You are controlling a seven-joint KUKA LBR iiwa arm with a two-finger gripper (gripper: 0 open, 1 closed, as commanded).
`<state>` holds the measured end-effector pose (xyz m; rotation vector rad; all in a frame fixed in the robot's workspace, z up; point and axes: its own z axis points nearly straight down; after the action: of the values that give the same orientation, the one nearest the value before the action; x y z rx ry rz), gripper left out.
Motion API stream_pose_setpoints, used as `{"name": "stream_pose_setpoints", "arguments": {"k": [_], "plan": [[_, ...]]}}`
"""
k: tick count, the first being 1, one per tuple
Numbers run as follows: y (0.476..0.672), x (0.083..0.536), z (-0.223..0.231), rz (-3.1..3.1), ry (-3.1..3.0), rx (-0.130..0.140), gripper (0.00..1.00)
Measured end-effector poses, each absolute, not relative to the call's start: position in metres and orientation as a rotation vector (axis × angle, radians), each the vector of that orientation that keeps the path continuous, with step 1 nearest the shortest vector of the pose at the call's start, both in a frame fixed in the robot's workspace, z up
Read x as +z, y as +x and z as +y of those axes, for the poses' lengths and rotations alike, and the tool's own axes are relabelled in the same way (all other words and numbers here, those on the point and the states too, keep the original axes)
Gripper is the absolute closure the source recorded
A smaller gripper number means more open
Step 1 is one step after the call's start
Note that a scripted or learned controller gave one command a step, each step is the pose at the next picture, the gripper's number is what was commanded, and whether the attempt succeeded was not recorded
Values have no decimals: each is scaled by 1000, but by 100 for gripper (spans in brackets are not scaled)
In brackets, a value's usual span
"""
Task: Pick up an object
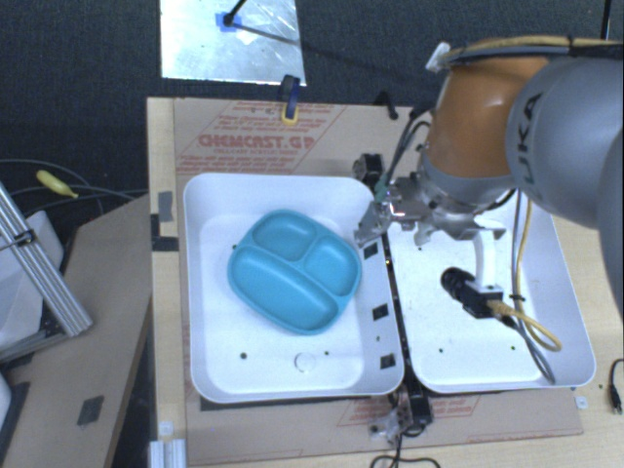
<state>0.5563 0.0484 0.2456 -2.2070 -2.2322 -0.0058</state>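
Plate [292,271]: stiff, light, slick plastic, we judge.
Hold: we'd pinch its raised right rim.
Gripper [375,220]: spread or closed, we cannot tell.

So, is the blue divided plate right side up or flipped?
Right side up: the blue divided plastic plate lies in the left white bin, its three hollow compartments facing upward.

white bins [207,354]: 2, side by side on the desk | blue divided plate [292,273]: 1, in the bin nearer the desk's left edge | plate compartments: 3
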Motion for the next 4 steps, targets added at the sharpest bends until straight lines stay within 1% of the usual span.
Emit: {"name": "stream_pose_setpoints", "arguments": {"k": [1,2,3,4], "plan": [[554,364,107,-2239,-2213,-22,0],[541,416,158,-2235,-2212,-13,0],[488,435,228,-2235,-2206,-9,0],[569,542,234,-2228,-2226,-24,0]]}}
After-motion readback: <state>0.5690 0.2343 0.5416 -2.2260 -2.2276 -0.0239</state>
